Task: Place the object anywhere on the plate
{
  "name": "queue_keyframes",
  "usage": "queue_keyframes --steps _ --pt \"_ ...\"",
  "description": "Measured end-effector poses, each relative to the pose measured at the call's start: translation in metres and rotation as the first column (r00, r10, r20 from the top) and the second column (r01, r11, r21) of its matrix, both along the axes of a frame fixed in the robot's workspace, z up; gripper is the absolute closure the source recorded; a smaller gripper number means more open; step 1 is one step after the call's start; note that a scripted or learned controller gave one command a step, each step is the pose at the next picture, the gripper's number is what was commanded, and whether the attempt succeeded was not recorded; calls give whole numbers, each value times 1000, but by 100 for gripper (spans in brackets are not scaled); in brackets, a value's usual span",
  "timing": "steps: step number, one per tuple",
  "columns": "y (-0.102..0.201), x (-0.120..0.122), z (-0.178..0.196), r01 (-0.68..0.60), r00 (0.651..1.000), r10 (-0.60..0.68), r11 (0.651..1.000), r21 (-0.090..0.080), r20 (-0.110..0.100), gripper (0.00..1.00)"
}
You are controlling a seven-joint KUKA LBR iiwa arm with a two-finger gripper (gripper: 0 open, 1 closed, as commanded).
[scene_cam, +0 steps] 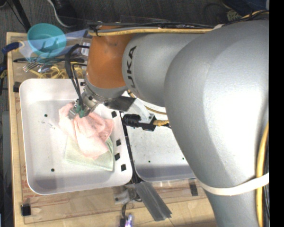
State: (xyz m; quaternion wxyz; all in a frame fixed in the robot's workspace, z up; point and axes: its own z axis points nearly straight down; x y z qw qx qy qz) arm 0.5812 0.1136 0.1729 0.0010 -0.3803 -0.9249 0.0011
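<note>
I'm watching claw (80, 109) hovering at 11 o'clock edge of pink cloth (91, 132) in left bin (38, 174); open or closed, I cannot tell. Plate unclear, maybe green sheet (87, 159) underneath. I'm fearing limp cloth snagging, dragging sheet along.

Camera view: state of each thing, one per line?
Pink cloth: crumpled, lying in the left bin, partly over the green cloth.
Green cloth: flat under the pink cloth, in the left bin.
Left bin: upright, holds both cloths.
Hand: down at the pink cloth's upper edge.
Blue bowl: upright on the bench, outside the bins.
</note>
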Motion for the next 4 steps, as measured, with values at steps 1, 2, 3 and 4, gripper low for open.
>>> queue_keyframes --steps 1,2,3,4 --pt "46 -85 -82 -18 1000 18 1000 1 -2 100" --pt "-23 -104 19 -119 993 119 993 2 3 100" --pt "80 -80 -2 -266 964 266 964 1 0 100" --pt "21 -20 115 -156 988 156 988 1 3 100"
